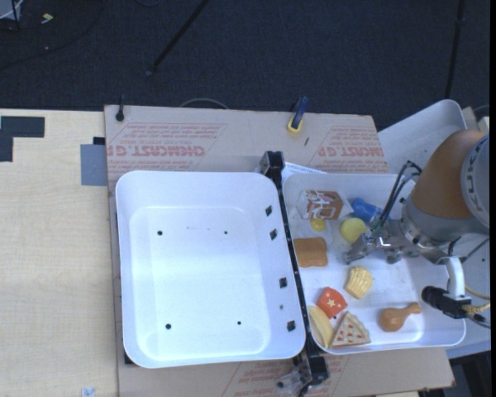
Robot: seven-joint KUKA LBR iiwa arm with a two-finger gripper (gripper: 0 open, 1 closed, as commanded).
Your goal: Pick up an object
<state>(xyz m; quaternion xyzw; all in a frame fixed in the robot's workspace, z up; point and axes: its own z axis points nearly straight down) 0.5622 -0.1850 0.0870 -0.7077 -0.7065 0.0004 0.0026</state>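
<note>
Reaching into the right bin (pixel 446 337) at the frame's right, gripper (pixel 372 242) hanging low among the toy food.

Sitting on brown printed cardboard (pixel 198 143) over a pale wooden bench (pixel 41 271), with dark carpet (pixel 231 40) and cables across the top; lying just beside the gripper, a yellow ball (pixel 353 229), with a bread piece (pixel 311 252), drumstick (pixel 398 315) and pizza slice (pixel 349 332) nearby; impossible telling whether the claw is released or clenched; lying left, the other white bin (pixel 132 222).

Arm (pixel 450 180) reaches in from right, wrist bent low, gripper (pixel 365 251) pointing left.
</note>
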